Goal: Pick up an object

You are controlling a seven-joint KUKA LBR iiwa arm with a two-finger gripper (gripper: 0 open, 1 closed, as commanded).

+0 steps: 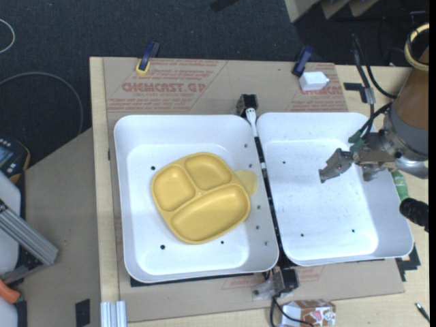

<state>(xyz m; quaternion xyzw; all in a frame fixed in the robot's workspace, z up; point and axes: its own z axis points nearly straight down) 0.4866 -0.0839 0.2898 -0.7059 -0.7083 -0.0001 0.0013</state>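
The gripper (338, 165) is seen above the right bin (327, 244), reaching in from the right side, with the grey arm (409, 125) behind it. Whether it is open or closed cannot be told from this view, and nothing is seen to be held by it. Small dark specks are scattered on the white floor of the right bin under it.

In the left bin (136, 251) a yellow divided plate (199, 196) is placed, lying flat near the middle, with three compartments facing up. It is well apart from the gripper. A pale yellow edge of something is seen just beside the plate on its right, but it cannot be identified.

Both bins are resting on a brown cardboard sheet (204, 80) with red printed letters, and the sheet is fixed at its far edge by two clamps (146, 58). A small white block (313, 81) is lying on the far right part of the sheet. Dark carpet (68, 19) is seen around the bench, with cables on it at the left.
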